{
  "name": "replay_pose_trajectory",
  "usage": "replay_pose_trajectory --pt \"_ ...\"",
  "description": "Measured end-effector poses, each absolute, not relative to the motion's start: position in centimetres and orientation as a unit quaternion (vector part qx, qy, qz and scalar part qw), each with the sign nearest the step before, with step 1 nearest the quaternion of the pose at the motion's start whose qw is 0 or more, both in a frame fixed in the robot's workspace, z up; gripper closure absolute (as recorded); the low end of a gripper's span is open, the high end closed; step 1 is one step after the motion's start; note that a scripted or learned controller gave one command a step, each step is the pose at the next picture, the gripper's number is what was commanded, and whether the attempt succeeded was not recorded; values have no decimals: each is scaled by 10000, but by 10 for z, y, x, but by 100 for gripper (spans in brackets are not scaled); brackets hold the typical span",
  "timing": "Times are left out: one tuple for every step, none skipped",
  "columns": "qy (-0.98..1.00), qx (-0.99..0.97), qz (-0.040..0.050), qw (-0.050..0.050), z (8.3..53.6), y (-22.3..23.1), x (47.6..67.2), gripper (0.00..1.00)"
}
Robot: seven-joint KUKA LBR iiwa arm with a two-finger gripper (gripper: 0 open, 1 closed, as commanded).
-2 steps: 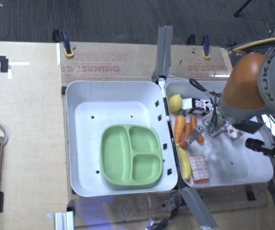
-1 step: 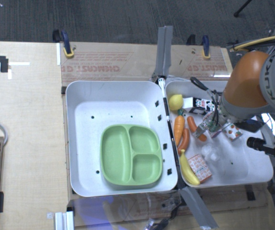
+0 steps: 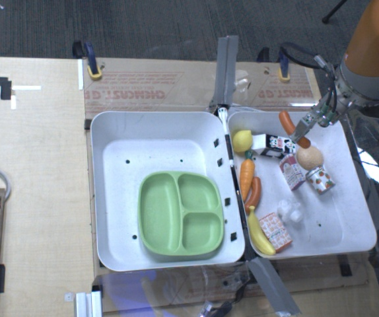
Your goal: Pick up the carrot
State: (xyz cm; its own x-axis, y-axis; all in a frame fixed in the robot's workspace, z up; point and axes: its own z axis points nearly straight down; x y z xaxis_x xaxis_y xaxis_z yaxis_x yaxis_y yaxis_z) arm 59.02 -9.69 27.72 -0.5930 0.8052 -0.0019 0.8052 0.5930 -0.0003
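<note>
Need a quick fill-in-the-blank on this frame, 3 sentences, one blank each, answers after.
1. The carrot lies in the ____ bin, near that bin's left wall.
2. The green tray in the left bin has ____ compartments.
3. The yellow fruit at the right bin's bottom-left corner, below the carrot, is a ____.

Missing words: right; three; banana

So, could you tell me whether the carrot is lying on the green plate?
No, the carrot lies in the right bin beside a lemon.
</note>
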Motion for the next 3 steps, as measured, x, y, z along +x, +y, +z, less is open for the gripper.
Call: replay_pose_trajectory --pt "9087 4174 -4 -9 185 -115 511 100" --pt "9753 2211 3 3 181 -119 479 100" --pt "9748 2231 8 17 190 -119 480 100"
